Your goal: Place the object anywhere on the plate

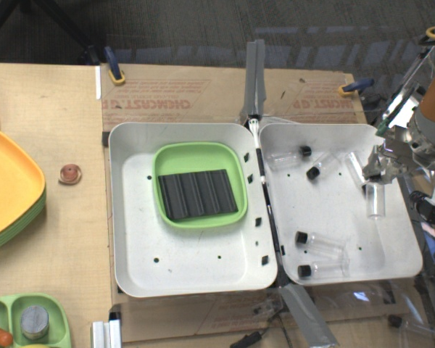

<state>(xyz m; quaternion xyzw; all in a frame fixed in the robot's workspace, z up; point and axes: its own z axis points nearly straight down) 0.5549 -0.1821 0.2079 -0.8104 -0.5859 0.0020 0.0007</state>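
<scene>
Vial maybe pinched, plate far off

Gripper [375, 180] at right bin's [391, 267] right edge; finger state unclear. Slick vial [375, 200] could drop before the green plate [235, 159].

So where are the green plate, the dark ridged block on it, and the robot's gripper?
green plate [167, 164]: camera view, its left rim.
dark ridged block [200, 193]: camera view, its top face.
gripper [375, 182]: camera view, between its fingertips.
</scene>
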